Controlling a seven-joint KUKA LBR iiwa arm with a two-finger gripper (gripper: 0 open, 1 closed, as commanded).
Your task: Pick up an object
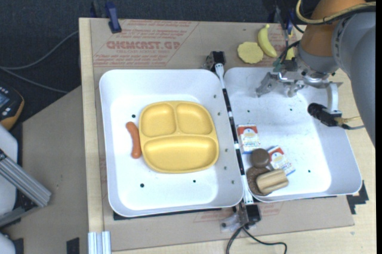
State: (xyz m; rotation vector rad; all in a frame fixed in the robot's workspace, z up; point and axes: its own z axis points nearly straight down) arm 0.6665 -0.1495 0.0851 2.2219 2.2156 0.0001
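My gripper (279, 87) hangs over the far end of the right bin (322, 154), its fingers spread with nothing between them. Well in front of it, near the bin's left wall, lies a small red and white carton (248, 138). Closer to the front are a brown round piece (259, 157), a small red, white and blue packet (280, 160) and a tan cylinder (273, 181) resting on a dark brown disc (253, 177). The gripper touches none of them.
The left bin (116, 127) holds a yellow divided plate (178, 135) with an orange sausage (134, 139) beside its left edge. A banana (267, 41) and a yellow round slice (250, 52) lie on the bench behind the right bin.
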